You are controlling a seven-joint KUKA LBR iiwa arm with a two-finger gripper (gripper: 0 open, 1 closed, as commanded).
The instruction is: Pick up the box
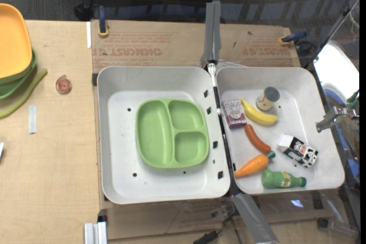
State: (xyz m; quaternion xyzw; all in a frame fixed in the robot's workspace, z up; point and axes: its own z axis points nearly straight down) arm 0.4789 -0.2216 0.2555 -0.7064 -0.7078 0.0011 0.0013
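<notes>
A small pink and white box [234, 112] lies flat in the right bin [320, 94], close to its left wall and just left of a banana [260, 113]. A second boxy item, a white carton with black patches [298, 150], lies tilted near the bin's right side. Nothing touches either of them.
The right bin also holds a small can [267, 98], a red sausage [257, 138], a carrot [253, 164] and a green bottle [282, 180]. A green divided plate [172, 133] lies in the left bin [114, 123]. Stacked yellow and green plates [11, 48] sit at the far left of the bench.
</notes>
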